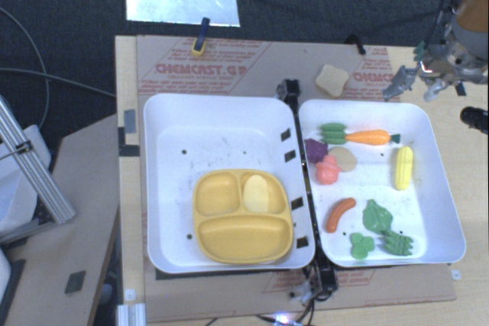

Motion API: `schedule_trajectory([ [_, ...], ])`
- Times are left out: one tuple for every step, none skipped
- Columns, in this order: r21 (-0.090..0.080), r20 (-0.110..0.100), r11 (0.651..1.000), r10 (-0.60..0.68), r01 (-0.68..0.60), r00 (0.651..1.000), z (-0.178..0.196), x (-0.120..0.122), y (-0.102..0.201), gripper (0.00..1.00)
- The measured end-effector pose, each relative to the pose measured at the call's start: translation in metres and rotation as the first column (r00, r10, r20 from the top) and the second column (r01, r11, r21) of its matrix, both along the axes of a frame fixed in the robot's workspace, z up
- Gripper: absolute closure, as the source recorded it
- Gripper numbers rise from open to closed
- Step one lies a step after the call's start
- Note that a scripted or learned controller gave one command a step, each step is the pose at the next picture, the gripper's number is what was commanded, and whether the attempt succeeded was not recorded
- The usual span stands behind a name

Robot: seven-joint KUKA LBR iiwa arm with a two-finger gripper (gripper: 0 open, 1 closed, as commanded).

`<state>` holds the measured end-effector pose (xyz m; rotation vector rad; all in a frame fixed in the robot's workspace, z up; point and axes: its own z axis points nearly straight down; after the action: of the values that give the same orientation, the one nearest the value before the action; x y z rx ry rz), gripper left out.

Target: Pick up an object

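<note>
The right bin (435,187) holds toy food: an orange carrot with a green top (359,136), a yellow corn cob (403,166), a purple piece (315,149), a pink piece (327,172), a tan round piece (344,159), a red-orange sausage (340,214) and green leafy pieces (378,229). My gripper (419,82) hangs above the bench just past the right bin's far right corner, fingers spread open, nothing between them. It is well clear of the toys.
The left bin (168,164) holds a yellow divided plate (243,214). A tan sponge-like block (332,79) lies on the cardboard behind the bins. A blue and yellow tool (201,37) lies at the far left of the cardboard.
</note>
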<state>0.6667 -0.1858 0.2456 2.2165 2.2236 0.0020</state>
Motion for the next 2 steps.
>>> schedule_trajectory([
  [0.005,-0.011,1.000,0.000,0.000,1.000,-0.052,-0.077,0.058,0.00],
  [0.003,-0.010,1.000,-0.003,0.003,1.000,-0.109,-0.133,0.072,0.00],
])
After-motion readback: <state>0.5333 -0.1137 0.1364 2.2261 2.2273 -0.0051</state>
